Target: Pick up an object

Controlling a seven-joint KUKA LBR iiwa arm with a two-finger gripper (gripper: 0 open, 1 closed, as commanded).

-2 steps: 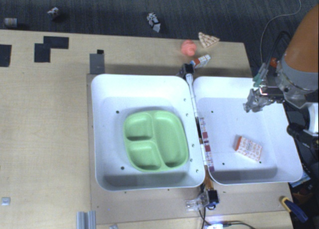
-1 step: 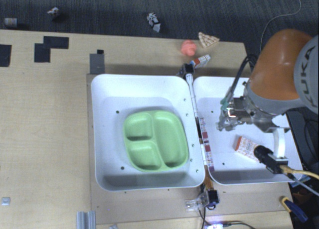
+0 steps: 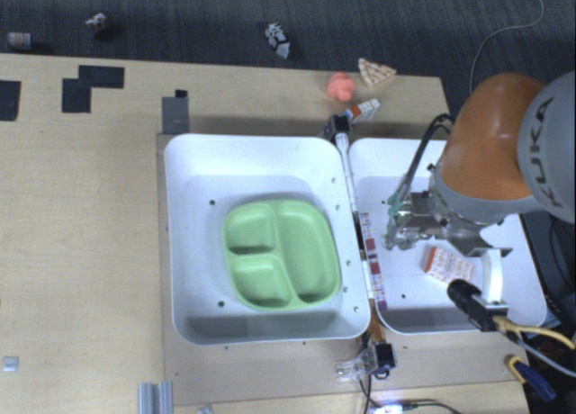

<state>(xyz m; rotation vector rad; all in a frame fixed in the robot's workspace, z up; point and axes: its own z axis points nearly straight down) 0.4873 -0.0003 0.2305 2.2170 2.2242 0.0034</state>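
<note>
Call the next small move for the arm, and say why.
Probably shift the gripper toward the red-and-white packet and lower onto it. The gripper sits low over the right bin, and the packet lies on the bin floor just beside it, partly under the arm. The green tray is in the left bin, farther off.

Right bin's point(image 3: 396, 309) far side and jaws under the arm point(image 3: 490, 147); fingers' state indiscernible.
</note>
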